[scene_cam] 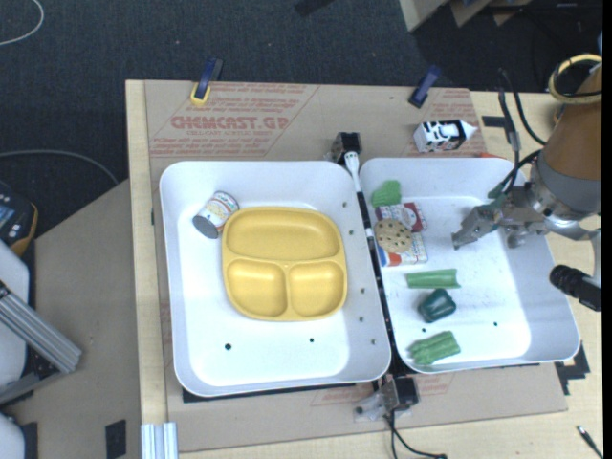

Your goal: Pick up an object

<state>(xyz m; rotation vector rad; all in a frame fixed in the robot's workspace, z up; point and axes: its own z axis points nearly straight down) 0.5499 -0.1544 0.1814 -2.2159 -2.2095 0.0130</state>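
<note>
Two white bins (182, 256), one yellow divided plate (284, 261) and one small can (215, 212) in the left, five small items in the right, four green (431, 278), with gripper (490, 226) above, fingers spread, holding nothing.

Single fixed camera, mounted above bench (287, 103), angled downward; both white bins (182, 256) framed; arm (574, 151) entering from right.

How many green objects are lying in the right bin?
4, all in the right bin, on its left side: a green piece near the top, a long green item lower, a dark green item below that, and a green bundle near the bottom edge.
</note>
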